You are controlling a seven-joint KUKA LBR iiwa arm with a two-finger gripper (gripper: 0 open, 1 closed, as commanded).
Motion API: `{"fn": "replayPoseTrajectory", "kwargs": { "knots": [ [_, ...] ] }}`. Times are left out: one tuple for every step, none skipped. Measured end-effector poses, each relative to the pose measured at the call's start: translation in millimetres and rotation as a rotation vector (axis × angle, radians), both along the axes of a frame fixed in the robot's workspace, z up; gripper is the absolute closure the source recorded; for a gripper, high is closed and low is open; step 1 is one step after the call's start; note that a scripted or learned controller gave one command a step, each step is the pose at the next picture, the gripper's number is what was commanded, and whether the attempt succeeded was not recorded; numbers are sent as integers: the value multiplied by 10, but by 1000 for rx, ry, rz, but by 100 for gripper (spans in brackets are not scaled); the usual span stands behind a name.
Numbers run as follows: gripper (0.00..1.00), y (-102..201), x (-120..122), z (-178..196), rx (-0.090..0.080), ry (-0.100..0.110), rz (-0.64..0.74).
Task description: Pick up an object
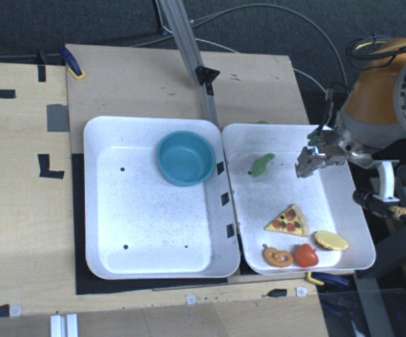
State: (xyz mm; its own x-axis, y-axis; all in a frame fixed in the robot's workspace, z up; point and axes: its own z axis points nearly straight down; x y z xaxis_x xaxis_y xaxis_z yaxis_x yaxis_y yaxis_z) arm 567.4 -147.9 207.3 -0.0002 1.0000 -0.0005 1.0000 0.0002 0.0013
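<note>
1. We see the gripper (307, 164) over the right bin (343, 188), at roughly 2 o'clock of its floor; whether it is apart or together we cannot tell; nothing visible in it.
2. Green toy (262, 164) lies at 9 o'clock from the gripper, near but apart; it sits at 11 o'clock in that bin.
3. Pizza slice (288, 220) at centre; yellow piece (330, 241), red piece (305, 255) and orange ring (278, 257) cluster at 5–6 o'clock.
4. Left bin (112, 209) holds a blue bowl (185, 158) at 1 o'clock, upright.
</note>
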Motion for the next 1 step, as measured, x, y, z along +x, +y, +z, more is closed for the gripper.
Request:
{"fn": "replayPoseTrajectory", "kwargs": {
  "knots": [
    [100, 1, 2, 503, 0, 0, 0]
  ]
}}
